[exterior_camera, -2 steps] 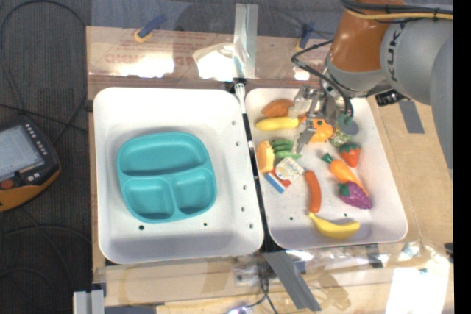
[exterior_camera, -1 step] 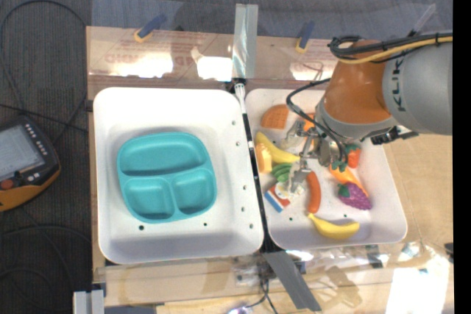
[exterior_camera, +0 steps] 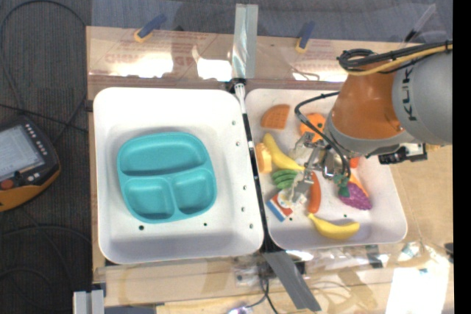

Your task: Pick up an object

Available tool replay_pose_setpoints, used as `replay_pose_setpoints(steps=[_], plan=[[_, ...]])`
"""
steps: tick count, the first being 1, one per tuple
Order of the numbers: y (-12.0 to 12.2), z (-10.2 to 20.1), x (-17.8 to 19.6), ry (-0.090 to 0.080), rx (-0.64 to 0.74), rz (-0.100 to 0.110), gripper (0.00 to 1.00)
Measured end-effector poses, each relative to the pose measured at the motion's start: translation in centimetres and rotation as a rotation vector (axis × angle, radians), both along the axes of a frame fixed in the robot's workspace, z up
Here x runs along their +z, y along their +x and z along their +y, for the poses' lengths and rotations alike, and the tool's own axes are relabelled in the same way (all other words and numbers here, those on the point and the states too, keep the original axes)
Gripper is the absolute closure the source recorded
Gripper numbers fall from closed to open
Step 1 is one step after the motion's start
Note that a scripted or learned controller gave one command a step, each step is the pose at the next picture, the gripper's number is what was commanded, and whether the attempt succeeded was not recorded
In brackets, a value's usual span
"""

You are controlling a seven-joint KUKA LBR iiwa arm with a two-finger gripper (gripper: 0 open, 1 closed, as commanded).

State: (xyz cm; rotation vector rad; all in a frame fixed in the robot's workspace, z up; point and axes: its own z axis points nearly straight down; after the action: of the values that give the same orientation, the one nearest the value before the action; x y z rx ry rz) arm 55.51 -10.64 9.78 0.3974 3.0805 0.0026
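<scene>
The right bin (exterior_camera: 383, 228) holds several toy foods. A yellow banana (exterior_camera: 275, 152) and a green vegetable (exterior_camera: 285, 176) lie left of centre. A red pepper (exterior_camera: 316, 195) lies in the middle, purple grapes (exterior_camera: 355, 195) to its right, and a second banana (exterior_camera: 335, 226) near the front wall. An orange slice (exterior_camera: 276, 116) and an orange fruit (exterior_camera: 313, 123) sit at the back. My gripper (exterior_camera: 307, 176) reaches down from the grey and orange arm (exterior_camera: 366, 110), low among the green vegetable and the red pepper. Nothing visibly hangs from it.
The left bin (exterior_camera: 110, 232) holds a teal divided plate (exterior_camera: 168, 174). A small red, white and blue piece (exterior_camera: 278, 208) lies at the right bin's front left. A tablet (exterior_camera: 22, 154) rests on the floor at far left. A cable loops behind the arm.
</scene>
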Motion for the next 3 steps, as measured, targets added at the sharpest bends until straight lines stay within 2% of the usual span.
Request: replay_pose_setpoints(steps=[1, 2, 3], plan=[[-3.8, 0.1, -0.1, 0.004, -0.179, -0.001, 0.0], [-3.8, 0.2, 1.1, 0.007, -0.178, 0.011, 1.0], [-3.8, 0.2, 1.1, 0.006, -0.178, 0.008, 0.0]])
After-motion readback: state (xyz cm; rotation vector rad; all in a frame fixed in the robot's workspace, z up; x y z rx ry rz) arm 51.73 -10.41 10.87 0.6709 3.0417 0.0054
